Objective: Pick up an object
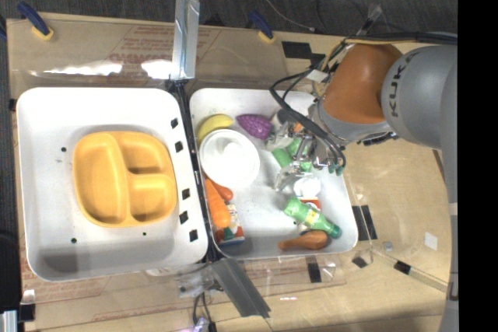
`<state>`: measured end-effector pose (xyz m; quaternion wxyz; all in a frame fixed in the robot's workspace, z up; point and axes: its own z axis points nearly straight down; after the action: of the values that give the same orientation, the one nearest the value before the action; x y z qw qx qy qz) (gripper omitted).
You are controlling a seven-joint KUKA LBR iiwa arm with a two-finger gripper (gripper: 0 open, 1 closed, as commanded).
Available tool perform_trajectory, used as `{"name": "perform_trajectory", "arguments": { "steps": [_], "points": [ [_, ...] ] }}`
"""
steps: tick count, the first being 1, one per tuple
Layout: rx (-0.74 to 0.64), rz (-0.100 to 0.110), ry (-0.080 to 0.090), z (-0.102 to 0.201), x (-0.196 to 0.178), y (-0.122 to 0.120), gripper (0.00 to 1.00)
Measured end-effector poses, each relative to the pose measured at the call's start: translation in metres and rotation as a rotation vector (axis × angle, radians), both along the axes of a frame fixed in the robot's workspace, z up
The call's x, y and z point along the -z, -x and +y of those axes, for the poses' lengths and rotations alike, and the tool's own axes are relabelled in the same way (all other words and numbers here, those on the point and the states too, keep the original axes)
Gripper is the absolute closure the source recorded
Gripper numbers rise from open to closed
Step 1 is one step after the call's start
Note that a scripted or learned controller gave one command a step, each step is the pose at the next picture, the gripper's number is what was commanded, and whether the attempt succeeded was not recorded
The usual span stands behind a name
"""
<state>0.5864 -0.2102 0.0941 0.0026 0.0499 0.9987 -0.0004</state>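
The arm (pixel 405 89) reaches in from the right and bends down over the right bin (pixel 342 202), so that its hand (pixel 299 155) sits low among the clutter in the middle of that bin. Cables and metal parts crowd the wrist, and I cannot tell how far the hand is open or whether anything is between its fingers.

The likely pick is whatever lies just under it: a small green piece (pixel 282 155) and, just nearer, a white and red item (pixel 308 186), both partly hidden. Close by lie a green bottle (pixel 311 215) on its side, a brown sausage-shaped toy (pixel 305 242) at the near wall, a white bowl (pixel 229 155), a yellow piece (pixel 215 123), a purple toy (pixel 254 124) and an orange carrot (pixel 218 202) against the left wall.

The left bin (pixel 31 167) holds a yellow divided tray (pixel 124 176), lying flat, well away from the arm.
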Motion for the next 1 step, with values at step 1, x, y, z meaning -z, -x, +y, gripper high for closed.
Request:
{"name": "perform_trajectory", "arguments": {
  "steps": [1],
  "points": [
    [-0.01,0.0,0.001,-0.0009,-0.0002,-0.0091,0.0]
  ]
}}
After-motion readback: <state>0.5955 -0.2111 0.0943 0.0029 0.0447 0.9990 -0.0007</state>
